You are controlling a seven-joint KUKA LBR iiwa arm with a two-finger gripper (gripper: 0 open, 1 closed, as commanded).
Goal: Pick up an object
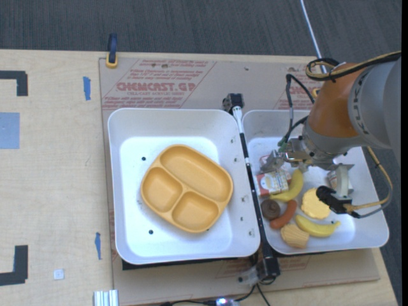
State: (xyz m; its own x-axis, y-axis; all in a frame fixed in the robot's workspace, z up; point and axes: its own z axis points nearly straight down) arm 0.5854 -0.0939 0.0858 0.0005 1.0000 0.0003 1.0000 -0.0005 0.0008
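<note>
Two shallow white bins sit side by side on a pale wooden bench [51, 190], seen from above at a slant. A sheet of brown cardboard [162, 81] printed with red lettering lies under both bins.

Near the middle of the left bin [127, 132] lies a yellow-orange plate [186, 188] with three compartments, one long section toward the far rim and two smaller ones toward the near rim.

Toy food is clustered in the near half of the right bin [370, 225]. A curved yellow banana [294, 187] lies near the bin's centre, touching a small red and white packet [274, 182] on its left. Just nearer the front rim are a dark brown round piece [270, 207] and a reddish sausage [284, 216], touching each other. A pale yellow ridged piece [294, 236] sits by the front rim. To its right, a second banana [317, 225] lies across the bin, with a round pale yellow piece [313, 205] resting just behind it.

The grey arm [373, 101], with its orange band [335, 110], reaches in from the right and hangs over the far half of the right bin. Its gripper [278, 159] is low over the packet and the first banana. Whether the jaws are wide, narrow or closed on anything cannot be made out. Black cables [303, 85] loop around the wrist.
</note>
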